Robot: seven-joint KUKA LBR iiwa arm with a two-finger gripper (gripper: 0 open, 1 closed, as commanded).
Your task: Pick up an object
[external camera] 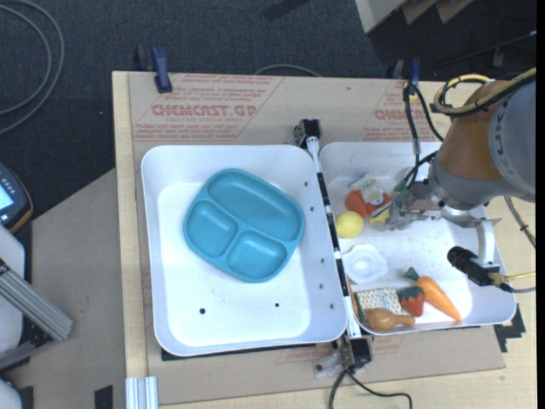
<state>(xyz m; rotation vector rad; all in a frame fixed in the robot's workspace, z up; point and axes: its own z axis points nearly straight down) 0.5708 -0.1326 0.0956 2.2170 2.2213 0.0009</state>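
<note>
End effector (pixel 393 214), grip state unclear, sits in the right bin (pixel 485 309) just beside the yellow ball (pixel 348 224).

Open floor beside blue plate (pixel 244 224) in left bin (pixel 162 254); right bin (pixel 490 309) cluttered.

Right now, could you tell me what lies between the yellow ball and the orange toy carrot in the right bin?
In the camera view, a small clear plastic cup sits between the yellow ball and the orange toy carrot.
</note>
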